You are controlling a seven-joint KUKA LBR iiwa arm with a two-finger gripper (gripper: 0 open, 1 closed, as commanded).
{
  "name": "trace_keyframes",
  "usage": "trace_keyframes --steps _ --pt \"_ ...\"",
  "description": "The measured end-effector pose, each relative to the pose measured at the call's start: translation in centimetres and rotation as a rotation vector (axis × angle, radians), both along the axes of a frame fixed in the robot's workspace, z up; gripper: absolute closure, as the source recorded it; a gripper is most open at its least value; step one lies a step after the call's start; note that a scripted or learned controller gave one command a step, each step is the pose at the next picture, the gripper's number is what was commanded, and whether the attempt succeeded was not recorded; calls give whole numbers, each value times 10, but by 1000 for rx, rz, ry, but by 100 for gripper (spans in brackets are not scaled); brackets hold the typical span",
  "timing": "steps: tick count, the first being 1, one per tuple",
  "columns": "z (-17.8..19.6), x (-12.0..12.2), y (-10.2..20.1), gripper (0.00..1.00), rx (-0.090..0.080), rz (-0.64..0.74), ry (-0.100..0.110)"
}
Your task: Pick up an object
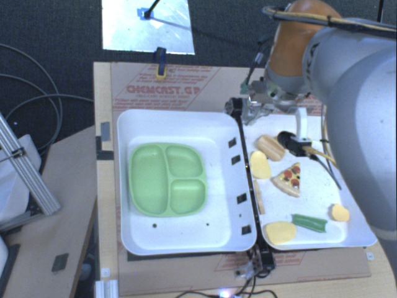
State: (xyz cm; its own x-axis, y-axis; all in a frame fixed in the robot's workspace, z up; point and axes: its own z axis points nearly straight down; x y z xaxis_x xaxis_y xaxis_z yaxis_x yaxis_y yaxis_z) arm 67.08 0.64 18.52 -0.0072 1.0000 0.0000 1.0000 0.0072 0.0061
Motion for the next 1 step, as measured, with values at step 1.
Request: trace_keyframes --steps 1 --pt "0 -2 2 100 0 -2 4"
